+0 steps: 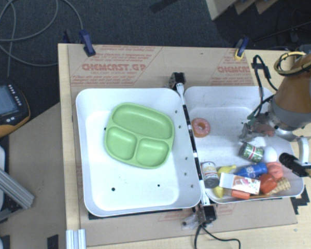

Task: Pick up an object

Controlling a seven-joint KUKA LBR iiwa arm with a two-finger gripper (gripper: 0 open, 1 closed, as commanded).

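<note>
Low at the frame's right, the gripper [253, 134] hangs in the right bin [217, 100], just above a small green-labelled can [252, 152]; whether it is released or clenched I cannot tell. Toys crowd that bin's lower edge. A green divided plate [139, 135] sits in the left bin [93, 154]. The board [145, 61] behind reads "CHEMCAST GP".
</note>
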